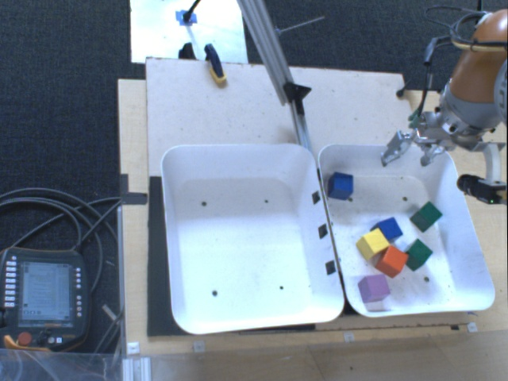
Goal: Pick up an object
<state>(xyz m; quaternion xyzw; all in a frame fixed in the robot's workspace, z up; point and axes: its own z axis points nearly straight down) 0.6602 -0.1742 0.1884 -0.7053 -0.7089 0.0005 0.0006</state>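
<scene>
Gripper [413,151]: hovering over the right bin's [476,276] far edge, jaws spread, pinching nothing.
Blue cube [340,186]: lying near the far-left corner.

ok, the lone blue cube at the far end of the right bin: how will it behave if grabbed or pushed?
The blue cube looks rigid with flat faces, so it should slide, not roll, when pushed. It sits apart from the other blocks, so a grab probably disturbs nothing else. It lies close to the right bin wall; a nudge that way could pin it there. The tool hovers above that bin's far rim.
</scene>
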